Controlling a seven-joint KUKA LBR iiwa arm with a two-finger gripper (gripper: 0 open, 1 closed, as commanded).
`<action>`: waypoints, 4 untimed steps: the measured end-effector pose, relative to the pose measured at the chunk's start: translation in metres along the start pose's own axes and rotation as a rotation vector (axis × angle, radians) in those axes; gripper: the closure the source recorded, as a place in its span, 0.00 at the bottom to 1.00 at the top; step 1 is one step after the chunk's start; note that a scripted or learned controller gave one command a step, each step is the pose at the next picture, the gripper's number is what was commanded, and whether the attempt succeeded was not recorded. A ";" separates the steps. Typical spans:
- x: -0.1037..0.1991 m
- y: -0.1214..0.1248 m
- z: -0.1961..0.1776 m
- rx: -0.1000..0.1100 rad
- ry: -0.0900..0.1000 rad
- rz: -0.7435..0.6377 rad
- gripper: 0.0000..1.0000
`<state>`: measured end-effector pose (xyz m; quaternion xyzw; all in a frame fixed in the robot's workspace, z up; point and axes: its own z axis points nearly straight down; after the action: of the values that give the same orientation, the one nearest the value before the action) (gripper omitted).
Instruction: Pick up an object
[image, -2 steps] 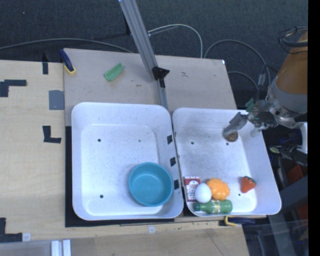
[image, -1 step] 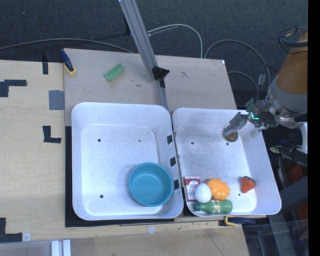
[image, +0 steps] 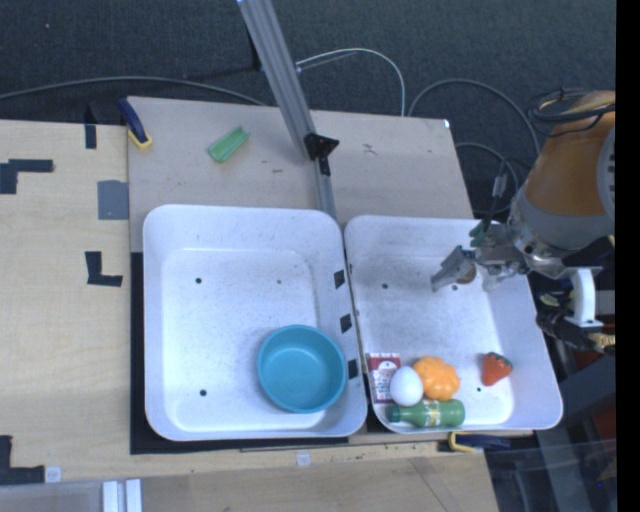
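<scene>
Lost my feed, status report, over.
Gripper above right bin, holding nothing. Egg, orange, bottle, strawberry untouched. Path clear.

Grey arm (image: 585, 215), orange band, dark grey metal tool (image: 452, 272)

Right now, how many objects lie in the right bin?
5, all near the front wall of the right bin: a red carton, a white egg, an orange fruit, a green bottle and a strawberry. Something small may hide behind them.
</scene>
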<state>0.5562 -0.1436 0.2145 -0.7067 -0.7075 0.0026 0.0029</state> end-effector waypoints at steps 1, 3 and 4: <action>0.006 -0.010 0.053 0.000 0.001 0.000 0.00; 0.009 -0.013 0.104 -0.003 0.001 -0.002 1.00; 0.015 -0.014 0.043 -0.012 -0.001 -0.001 1.00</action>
<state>0.5420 -0.1288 0.1716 -0.7063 -0.7079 -0.0013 -0.0018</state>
